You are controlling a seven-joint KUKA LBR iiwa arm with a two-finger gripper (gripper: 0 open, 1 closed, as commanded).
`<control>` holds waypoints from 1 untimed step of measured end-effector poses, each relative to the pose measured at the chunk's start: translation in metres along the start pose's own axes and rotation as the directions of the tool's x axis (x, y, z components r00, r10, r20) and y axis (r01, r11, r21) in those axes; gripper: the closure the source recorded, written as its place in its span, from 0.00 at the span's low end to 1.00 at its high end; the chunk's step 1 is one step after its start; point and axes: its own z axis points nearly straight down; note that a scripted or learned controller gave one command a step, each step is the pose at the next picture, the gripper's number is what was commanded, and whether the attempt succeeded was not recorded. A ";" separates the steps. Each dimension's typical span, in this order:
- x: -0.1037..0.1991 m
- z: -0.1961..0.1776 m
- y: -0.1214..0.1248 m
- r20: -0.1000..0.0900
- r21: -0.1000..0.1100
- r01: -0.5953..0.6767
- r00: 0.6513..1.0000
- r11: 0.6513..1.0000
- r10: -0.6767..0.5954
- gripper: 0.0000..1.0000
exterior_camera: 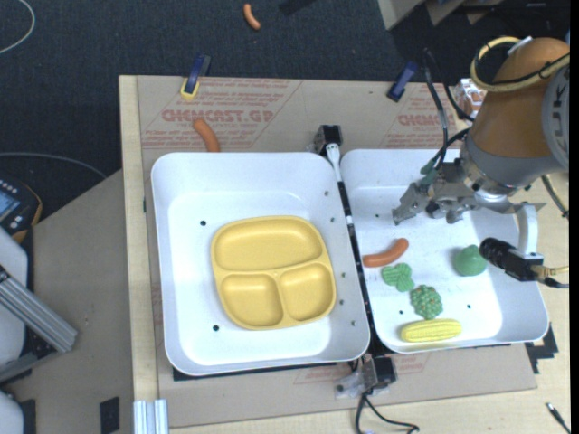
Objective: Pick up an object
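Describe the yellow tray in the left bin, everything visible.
The yellow tray is a smooth, plastic-looking plate with rounded corners and three compartments: one long section across the far side and two smaller ones side by side nearer the camera. Nothing lies in any of them. It sits flat, slightly rotated, about mid-floor of the left bin, apart from the walls. Nothing else touches it; the gripper is over the right bin.

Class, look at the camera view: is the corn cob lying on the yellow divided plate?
No, the corn cob lies in the right bin, while the yellow divided plate sits in the left bin.
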 end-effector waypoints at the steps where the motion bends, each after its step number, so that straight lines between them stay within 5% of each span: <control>1: 0.000 -0.006 0.003 0.001 -0.012 0.002 1.000 1.000 -0.002 0.00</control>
